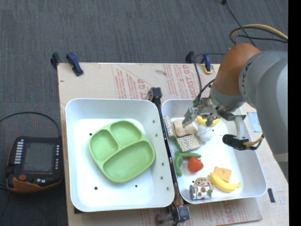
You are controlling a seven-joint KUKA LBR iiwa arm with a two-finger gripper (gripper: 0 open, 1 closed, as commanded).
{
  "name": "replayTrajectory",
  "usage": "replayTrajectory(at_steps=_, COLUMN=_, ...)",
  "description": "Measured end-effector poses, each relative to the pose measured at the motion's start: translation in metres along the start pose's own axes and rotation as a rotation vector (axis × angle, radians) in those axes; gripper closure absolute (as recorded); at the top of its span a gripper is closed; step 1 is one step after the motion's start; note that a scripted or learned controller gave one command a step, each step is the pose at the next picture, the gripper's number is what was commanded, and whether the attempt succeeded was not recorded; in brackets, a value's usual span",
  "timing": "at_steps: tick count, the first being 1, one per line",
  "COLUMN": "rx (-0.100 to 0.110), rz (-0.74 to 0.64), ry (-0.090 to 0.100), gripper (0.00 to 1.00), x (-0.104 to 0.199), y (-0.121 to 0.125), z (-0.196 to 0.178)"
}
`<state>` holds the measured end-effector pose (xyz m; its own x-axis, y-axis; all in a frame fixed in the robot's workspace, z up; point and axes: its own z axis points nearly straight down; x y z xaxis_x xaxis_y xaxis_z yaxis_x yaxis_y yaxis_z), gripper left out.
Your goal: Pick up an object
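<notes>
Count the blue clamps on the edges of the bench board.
3. Two blue clamps sit at the far left corner of the board, one at the far right corner beside the arm. Others may be hidden behind the arm.

Dark grey ribbed carpet [117, 27] covers the floor around a cardboard-topped bench [122, 79] (red print on its surface). Blue clamps [74, 63] grip its far edge. A handheld control pendant [35, 164] lies on the carpet at left.
</notes>
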<state>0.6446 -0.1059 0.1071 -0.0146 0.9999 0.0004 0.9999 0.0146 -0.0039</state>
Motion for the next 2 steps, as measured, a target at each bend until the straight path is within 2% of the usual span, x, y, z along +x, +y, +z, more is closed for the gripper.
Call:
replayTrajectory(at_steps=1, rx=0.000, rz=-0.003, ry=0.000, gripper=1.00, x=0.0001, y=0.0003, z=-0.0100)
replayTrajectory(at_steps=2, rx=0.001, rz=-0.004, ry=0.000, gripper=0.00, x=0.0003, y=0.0003, z=-0.0098)
